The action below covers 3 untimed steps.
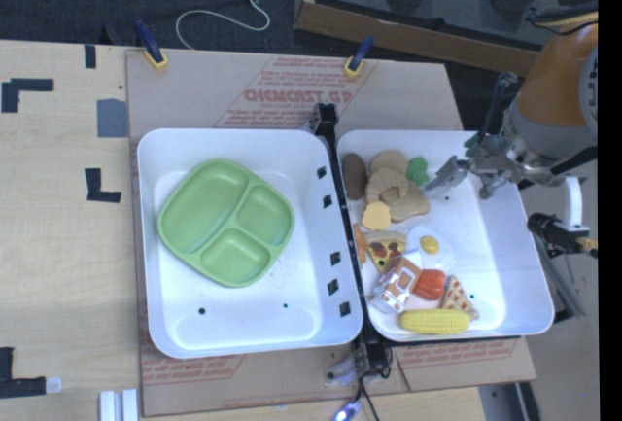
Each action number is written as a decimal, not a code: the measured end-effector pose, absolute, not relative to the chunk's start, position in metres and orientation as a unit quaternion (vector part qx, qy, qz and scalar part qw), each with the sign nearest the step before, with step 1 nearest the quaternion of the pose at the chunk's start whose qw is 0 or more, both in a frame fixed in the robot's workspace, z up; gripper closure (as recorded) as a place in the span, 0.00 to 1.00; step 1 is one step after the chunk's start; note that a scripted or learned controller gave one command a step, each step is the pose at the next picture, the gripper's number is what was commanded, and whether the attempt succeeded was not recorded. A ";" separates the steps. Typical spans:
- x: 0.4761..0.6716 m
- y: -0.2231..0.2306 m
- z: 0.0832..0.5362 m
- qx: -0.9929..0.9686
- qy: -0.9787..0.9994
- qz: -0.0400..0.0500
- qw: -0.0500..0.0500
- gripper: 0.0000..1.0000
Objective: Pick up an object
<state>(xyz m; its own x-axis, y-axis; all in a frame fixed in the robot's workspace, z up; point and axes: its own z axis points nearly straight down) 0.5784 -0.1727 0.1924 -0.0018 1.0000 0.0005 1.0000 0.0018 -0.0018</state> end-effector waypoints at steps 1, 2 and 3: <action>0.616 -0.145 0.083 -0.706 -0.708 0.001 0.001 0.00; 0.663 -0.136 0.084 -0.705 -0.709 0.014 0.012 0.00; 0.659 -0.137 0.090 -0.707 -0.707 0.017 0.016 1.00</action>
<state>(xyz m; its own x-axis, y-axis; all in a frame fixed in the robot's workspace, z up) 0.6593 -0.1371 0.0903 0.0001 1.0000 -0.0016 0.9989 -0.0002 -0.0463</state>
